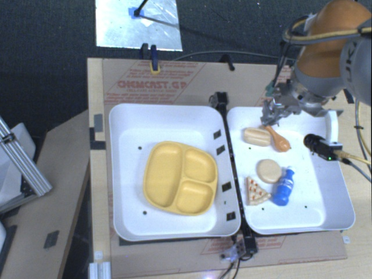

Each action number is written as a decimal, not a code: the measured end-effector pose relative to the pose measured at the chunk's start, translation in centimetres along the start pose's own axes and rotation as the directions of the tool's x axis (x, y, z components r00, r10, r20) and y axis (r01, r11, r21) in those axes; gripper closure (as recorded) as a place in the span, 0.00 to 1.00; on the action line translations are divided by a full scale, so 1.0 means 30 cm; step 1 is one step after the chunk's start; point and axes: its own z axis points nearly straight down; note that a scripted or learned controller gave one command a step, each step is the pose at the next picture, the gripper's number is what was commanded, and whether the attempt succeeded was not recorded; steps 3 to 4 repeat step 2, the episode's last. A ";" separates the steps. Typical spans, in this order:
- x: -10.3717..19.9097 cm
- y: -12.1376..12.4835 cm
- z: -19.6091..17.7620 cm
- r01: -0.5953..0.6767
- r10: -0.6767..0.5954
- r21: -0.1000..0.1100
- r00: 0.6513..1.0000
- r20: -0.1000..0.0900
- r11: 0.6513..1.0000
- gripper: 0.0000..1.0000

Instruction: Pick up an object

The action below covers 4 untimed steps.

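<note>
Red "CHEMCAST GP" lettering marks the board (152,85).

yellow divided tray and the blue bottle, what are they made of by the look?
Yellow three-compartment tray in the left white bin: looks like moulded plastic, matte, with rounded edges and an even colour. Small blue bottle lying in the right white bin: probably plastic too, slightly glossy, with a paler label patch; too small to be sure.
</note>
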 end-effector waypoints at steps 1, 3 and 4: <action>0.206 -0.016 0.017 0.002 -0.002 0.000 1.000 -0.001 1.000 1.00; 0.408 -0.071 0.054 0.002 -0.002 0.001 1.000 -0.001 1.000 1.00; 0.408 -0.071 0.054 0.002 -0.002 0.001 1.000 -0.001 1.000 1.00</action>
